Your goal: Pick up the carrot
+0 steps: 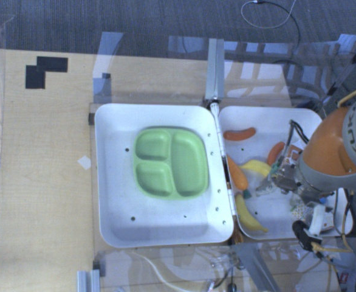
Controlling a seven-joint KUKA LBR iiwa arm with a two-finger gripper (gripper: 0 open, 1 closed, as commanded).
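The arm's down in the right bin [305, 115], gripper [274, 181] hovering just right of the carrot [237, 176] by the left wall — grip state I can't tell — and it should centre over the carrot, clear of the banana [248, 215].

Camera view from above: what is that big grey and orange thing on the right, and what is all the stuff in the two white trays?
You are looking down at a slant from one fixed camera over a bench. The grey and orange shape is a robot arm reaching in from the right; its gripper hangs over the right bin. I cannot tell whether it holds anything. The left bin holds a green divided plate. The right bin holds toy food: a carrot near its left wall, a sausage, a banana, a small yellow piece and a reddish piece. Its job is picking up the carrot.
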